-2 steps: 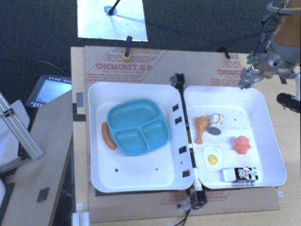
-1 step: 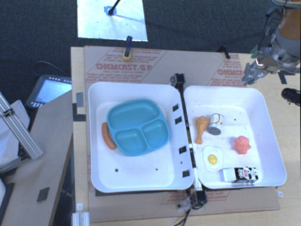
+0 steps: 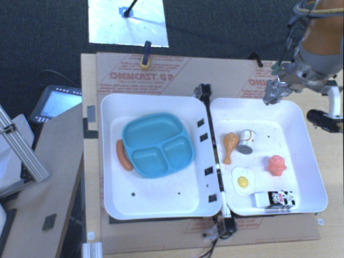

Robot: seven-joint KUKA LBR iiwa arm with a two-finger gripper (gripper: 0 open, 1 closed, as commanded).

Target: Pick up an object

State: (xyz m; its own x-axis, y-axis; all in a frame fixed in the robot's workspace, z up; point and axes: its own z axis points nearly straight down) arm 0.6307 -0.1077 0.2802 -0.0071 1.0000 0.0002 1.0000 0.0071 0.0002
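Dark carpet surrounds the wooden bench (image 3: 161, 71), which carries two shallow white bins side by side. From the upper right the grey arm with its orange band (image 3: 325, 28) reaches in, and its claw (image 3: 274, 94) hangs over the far rim of the right-hand white bin (image 3: 309, 144); whether it is wide or narrow cannot be told. Below and nearer the camera than the claw, well apart from it, lie a tan toy drumstick (image 3: 230, 145), a small silver tin can (image 3: 246, 141), a pink lumpy toy (image 3: 276, 165), a toy fried egg (image 3: 243, 180) and a black-and-white carton (image 3: 275, 199), with bare bin floor between them. Far to the claw's left, the other white bin (image 3: 110, 198) holds a blue compartment plate (image 3: 158, 144) and an orange toy sausage (image 3: 123, 155).
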